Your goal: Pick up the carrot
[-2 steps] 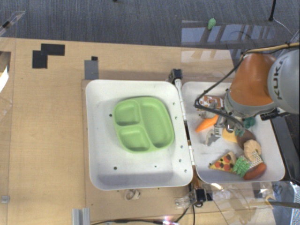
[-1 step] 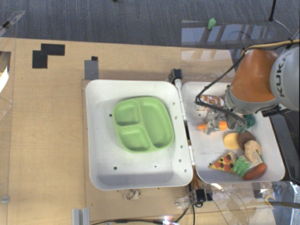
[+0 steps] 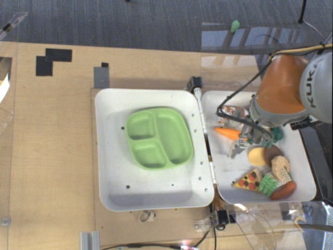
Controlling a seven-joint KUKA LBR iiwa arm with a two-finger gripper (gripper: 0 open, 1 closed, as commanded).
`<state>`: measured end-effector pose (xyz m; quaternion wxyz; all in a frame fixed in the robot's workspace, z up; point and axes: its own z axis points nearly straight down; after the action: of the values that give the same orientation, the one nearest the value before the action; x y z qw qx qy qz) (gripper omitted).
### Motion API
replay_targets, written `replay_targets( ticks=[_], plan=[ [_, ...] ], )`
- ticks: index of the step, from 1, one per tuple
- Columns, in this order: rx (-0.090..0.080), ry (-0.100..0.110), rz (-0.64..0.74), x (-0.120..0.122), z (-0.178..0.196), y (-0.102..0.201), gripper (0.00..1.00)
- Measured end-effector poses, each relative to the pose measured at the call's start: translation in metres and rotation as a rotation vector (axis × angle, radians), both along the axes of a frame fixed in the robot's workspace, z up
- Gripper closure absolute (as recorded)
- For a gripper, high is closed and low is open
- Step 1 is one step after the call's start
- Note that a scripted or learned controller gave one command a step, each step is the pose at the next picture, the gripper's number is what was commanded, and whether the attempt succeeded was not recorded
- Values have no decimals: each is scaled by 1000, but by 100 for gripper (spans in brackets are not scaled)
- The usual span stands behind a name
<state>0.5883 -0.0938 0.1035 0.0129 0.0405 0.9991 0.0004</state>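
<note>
The carrot, small and orange, lies on the floor of the right bin near its left wall, pointing left. My gripper hangs just right of the carrot's thick end, under the orange-banded wrist. It stands open: one finger reaches down-left just below the carrot, and the other sits by the carrot's right tip. The carrot rests on the bin floor and is not clamped between them.
Toy foods crowd the right bin's near right corner: a yellow lemon, a pizza slice, a green piece and a red sausage. A small packet lies behind the carrot. The left bin holds a green divided plate.
</note>
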Motion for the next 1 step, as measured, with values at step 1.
replay_targets(
  ticks=[1],
  plan=[
    [-1, 7, 17, -53, -13, 7, 0]
  ],
)
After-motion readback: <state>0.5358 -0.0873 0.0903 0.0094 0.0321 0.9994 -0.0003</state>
